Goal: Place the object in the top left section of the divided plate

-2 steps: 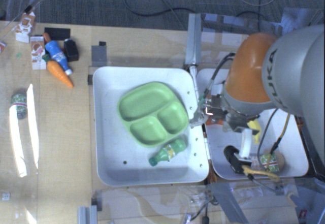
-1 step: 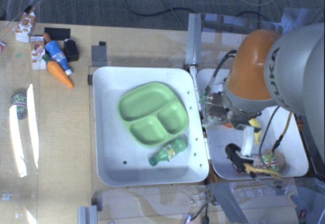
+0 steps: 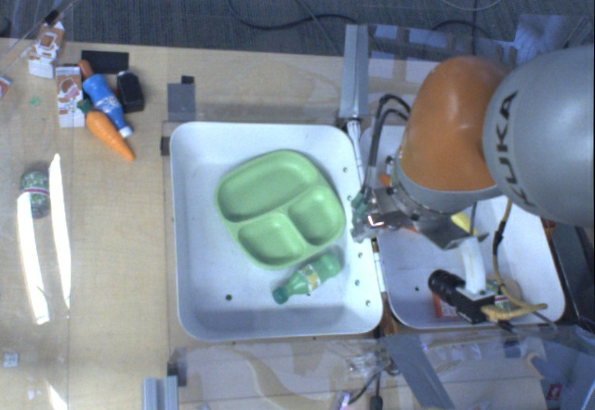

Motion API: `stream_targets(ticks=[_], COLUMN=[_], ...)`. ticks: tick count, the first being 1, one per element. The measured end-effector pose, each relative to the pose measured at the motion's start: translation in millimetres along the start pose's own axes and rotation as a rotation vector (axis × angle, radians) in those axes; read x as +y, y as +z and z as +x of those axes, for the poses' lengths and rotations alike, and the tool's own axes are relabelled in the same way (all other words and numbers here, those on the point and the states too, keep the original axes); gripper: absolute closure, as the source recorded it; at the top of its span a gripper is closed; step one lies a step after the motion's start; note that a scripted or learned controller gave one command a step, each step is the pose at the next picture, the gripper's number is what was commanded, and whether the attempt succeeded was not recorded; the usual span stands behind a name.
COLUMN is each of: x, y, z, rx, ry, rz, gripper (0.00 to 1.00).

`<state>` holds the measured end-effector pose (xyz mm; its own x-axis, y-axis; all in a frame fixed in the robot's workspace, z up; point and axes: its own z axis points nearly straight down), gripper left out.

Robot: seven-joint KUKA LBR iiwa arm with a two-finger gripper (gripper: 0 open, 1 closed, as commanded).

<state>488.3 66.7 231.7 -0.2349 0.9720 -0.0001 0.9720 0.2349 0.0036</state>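
Note:
A light green divided plate [image 3: 279,205] lies in the left white bin [image 3: 200,241]; it has one large section and two smaller ones, all bare. A small green bottle [image 3: 308,279] with a yellow label lies on its side on the bin floor, just off the plate's near right edge. My gripper [image 3: 364,213] hangs below the orange-banded wrist, over the wall between the two bins, just right of the plate. The wrist hides much of it, and I make out nothing held in it.
The arm's bulk covers most of the right bin [image 3: 409,301]. On the bench at the far left lie a toy carrot [image 3: 111,137], a blue bottle [image 3: 105,105], small cartons [image 3: 68,94] and a black block [image 3: 130,90].

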Motion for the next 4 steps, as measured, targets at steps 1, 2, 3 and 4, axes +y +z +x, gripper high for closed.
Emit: stream_targets(ticks=[1, 2, 3, 4], x=[33.5, -4.1, 10.4, 3.4], y=[48.8, 47.9, -11.9, -4.7], z=[-14.7, -14.5, -9.7, 14.2], rx=[0.0, 0.0, -0.001, 0.0], ry=[0.081, -0.36, -0.371, -0.326], rz=[0.003, 0.0, -0.002, -0.001], gripper=[1.0, 1.0, 1.0, 1.0])
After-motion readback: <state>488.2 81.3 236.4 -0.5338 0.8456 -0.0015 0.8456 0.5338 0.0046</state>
